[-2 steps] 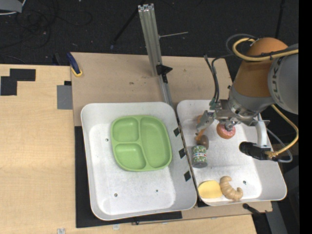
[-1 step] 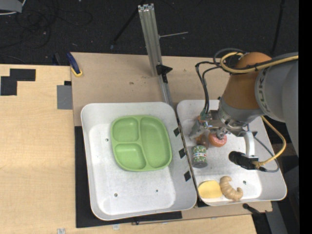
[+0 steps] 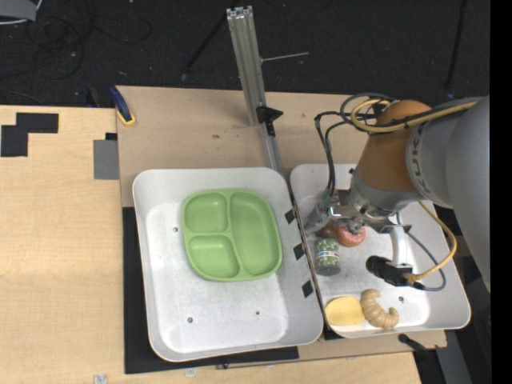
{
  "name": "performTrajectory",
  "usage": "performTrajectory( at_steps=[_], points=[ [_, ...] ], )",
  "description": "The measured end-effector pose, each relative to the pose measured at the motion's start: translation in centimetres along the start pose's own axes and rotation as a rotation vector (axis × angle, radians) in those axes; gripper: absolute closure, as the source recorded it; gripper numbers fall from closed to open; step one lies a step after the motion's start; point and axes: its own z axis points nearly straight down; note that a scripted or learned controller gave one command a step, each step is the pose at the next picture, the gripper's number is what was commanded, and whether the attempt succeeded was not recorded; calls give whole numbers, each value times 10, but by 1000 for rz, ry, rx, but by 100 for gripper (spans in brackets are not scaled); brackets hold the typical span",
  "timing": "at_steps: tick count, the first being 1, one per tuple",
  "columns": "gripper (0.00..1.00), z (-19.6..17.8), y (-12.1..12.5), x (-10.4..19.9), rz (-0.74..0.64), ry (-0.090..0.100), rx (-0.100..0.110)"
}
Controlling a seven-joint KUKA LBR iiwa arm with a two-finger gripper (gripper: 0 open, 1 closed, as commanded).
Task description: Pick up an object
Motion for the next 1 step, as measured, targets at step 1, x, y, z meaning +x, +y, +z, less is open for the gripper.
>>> performTrajectory(
  at_steps=[1],
  points=[
    [100, -6, -2, -1, 5, 1, 7]
  ],
)
